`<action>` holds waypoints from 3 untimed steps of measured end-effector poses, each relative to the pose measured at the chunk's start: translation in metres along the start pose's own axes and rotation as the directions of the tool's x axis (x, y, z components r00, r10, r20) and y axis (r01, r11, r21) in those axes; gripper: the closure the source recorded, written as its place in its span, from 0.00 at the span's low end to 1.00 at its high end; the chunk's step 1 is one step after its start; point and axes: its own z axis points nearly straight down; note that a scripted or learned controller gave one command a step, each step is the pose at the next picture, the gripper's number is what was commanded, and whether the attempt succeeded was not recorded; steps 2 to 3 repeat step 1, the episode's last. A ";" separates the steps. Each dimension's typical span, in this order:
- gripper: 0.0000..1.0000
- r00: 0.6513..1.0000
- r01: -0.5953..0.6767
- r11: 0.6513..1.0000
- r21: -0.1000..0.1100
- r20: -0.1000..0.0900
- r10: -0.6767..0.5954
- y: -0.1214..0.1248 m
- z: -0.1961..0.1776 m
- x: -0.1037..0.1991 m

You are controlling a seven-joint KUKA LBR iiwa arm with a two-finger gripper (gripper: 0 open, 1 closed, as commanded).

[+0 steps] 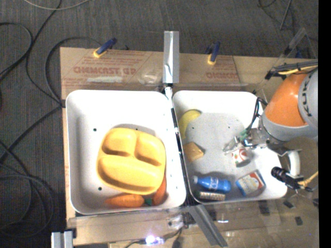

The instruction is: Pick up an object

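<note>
Objects are lying in the right bin [217, 98]: a small red-and-white item [241, 156] is sitting just under the gripper [237, 144], a blue bottle [212, 183] and a carton [250, 183] near the front wall, a tan block [193, 151] and a yellow ball [189, 119] toward the left. A yellow tray [132, 158] is resting in the left bin [83, 138].

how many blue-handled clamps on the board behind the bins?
2. One clamp sits above the left bin, the other clamp above the right bin. More could be hidden behind the arm.

Robotics lab: clamped cardboard [119, 68], loose floor cables [31, 50], twin bins [77, 138].
</note>
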 end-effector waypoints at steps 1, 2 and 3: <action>1.00 0.998 0.066 0.998 0.010 0.001 -0.066 0.047 -0.114 0.066; 1.00 0.998 0.066 0.998 0.010 0.001 -0.066 0.047 -0.114 0.066; 1.00 0.998 0.066 0.998 0.010 0.001 -0.066 0.047 -0.114 0.066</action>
